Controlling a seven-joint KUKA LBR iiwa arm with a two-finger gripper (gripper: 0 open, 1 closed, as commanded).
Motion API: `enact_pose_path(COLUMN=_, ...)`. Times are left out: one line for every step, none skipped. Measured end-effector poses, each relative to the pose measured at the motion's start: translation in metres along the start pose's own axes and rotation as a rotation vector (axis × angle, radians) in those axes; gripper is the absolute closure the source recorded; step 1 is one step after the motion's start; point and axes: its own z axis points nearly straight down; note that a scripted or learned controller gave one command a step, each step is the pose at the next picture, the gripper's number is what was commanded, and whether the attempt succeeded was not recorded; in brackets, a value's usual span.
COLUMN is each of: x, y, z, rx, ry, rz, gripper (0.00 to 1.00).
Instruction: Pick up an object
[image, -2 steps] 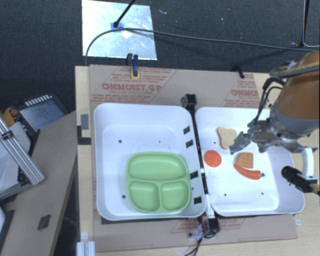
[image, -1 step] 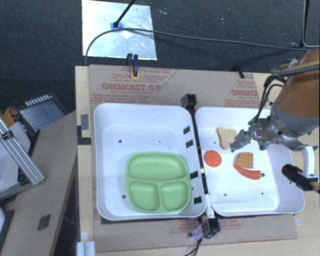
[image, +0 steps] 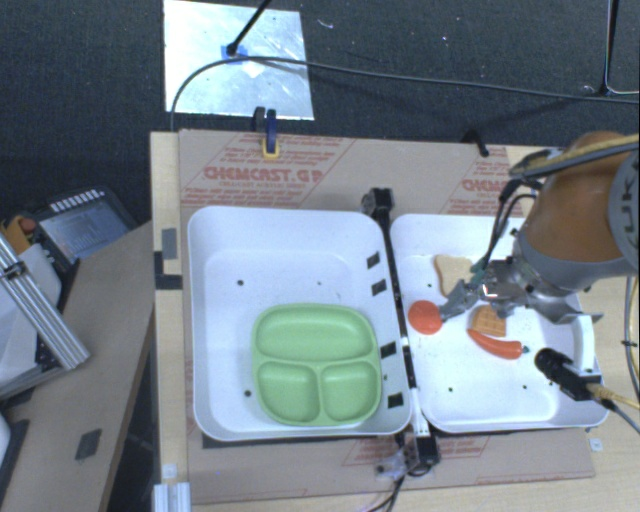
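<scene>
Now you are at the approach step — the end effector (image: 462, 298) hangs low in the right bin (image: 450, 405), just beside the orange ball (image: 427, 318); whether it is open or closed, you cannot tell. Next you need it centred over the ball — away from the hot dog (image: 497, 346).

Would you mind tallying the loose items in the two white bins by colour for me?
Green: 1, divided plate in the left bin
Orange-red: 2, round piece and sausage-shaped piece in the right bin
Tan: 2, toast-like slice and waffle-like piece
Total: 5
</scene>
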Motion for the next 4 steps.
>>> enact_pose_path(x=0.0, y=0.0, z=0.053, rx=0.001, ry=0.0, rz=0.001, gripper=0.0)
enact_pose_path(x=0.001, y=-0.001, z=0.105, rx=0.001, ry=0.0, rz=0.001, gripper=0.0)
enact_pose_path(x=0.0, y=0.001, z=0.092, rx=-0.004, ry=-0.001, rz=0.001, gripper=1.0)
enact_pose_path(x=0.0, y=0.002, z=0.038, rx=-0.01, ry=-0.002, rz=-0.001, gripper=1.0)
